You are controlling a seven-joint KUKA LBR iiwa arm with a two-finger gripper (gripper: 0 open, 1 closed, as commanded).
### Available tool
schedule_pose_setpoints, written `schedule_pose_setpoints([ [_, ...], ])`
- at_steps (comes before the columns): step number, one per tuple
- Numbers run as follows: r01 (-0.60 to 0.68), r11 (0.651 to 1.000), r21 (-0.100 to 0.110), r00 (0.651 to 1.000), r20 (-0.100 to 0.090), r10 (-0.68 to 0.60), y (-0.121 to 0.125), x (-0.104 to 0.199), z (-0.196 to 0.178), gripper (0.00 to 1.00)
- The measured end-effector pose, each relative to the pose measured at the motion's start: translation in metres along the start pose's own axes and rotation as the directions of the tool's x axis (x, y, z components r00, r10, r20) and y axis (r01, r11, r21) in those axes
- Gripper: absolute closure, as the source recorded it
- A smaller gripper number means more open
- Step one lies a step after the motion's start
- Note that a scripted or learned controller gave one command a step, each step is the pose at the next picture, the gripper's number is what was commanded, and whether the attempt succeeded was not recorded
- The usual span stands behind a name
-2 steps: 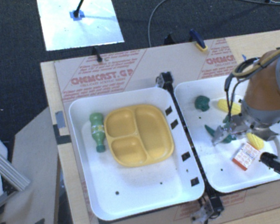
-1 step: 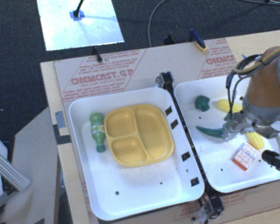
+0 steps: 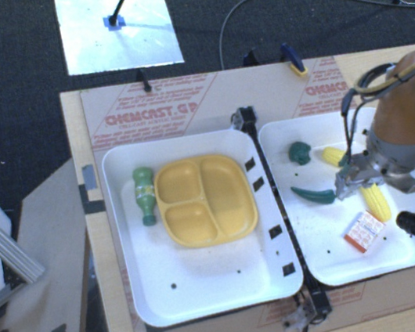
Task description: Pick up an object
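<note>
Orange-white packet [image 3: 364, 231] beside corn cob [image 3: 377, 203]

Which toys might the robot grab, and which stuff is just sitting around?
Might get grabbed, beside the gripper in the right bin:
- corn cob
- green pepper
- dark green lump
- small yellow piece
- red and white packet

Just sitting in the left bin:
- yellow divided plate
- green bottle

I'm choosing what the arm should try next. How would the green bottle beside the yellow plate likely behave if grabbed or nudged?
The green bottle lies on its side in the left bin, so a sideways nudge would probably roll it. It looks like a small rigid plastic toy, likely light. Its rounded, smooth-looking body may slip; the yellow plate close alongside could crowd the jaws.
</note>
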State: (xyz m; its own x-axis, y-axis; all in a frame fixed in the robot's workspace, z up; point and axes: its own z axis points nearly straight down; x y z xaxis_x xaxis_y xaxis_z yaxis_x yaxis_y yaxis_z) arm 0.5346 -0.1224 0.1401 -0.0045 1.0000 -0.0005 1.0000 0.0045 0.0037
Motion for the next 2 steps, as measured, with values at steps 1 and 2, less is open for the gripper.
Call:
schedule_pose_setpoints([
  [1,0.0,1.0,-0.001,1.0,0.0,0.0,0.001,0.001,-0.043,1.0],
  [2,0.0,1.0,0.0,1.0,0.0,0.0,0.003,0.001,-0.063,1.0],
])
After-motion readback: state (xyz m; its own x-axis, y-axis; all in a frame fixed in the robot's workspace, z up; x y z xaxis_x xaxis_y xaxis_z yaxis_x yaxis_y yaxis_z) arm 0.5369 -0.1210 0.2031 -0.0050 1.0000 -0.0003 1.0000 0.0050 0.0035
